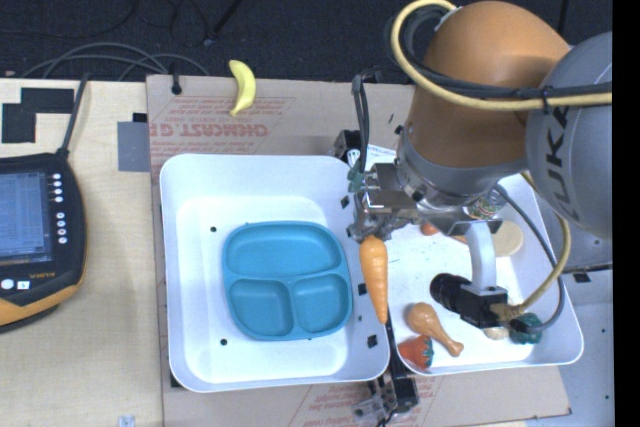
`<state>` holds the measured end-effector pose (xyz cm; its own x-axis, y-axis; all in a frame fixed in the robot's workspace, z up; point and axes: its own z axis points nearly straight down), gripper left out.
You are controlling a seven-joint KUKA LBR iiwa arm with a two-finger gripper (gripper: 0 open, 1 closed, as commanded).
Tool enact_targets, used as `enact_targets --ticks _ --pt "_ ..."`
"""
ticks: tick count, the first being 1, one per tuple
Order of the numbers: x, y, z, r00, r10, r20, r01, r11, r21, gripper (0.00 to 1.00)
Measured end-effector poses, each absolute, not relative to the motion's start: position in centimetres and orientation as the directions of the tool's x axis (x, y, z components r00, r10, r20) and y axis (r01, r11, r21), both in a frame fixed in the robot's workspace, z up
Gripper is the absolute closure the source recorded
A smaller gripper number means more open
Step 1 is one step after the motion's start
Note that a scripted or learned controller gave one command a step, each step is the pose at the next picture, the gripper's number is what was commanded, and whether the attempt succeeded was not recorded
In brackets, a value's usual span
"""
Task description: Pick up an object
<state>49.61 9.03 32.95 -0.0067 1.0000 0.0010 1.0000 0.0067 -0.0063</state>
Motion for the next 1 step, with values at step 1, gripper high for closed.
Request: enact_targets --ticks 1 --pt "49.48 2.90 37.38 0.005 1.000 -0.001 1.000 -0.005 0.002 1.00"
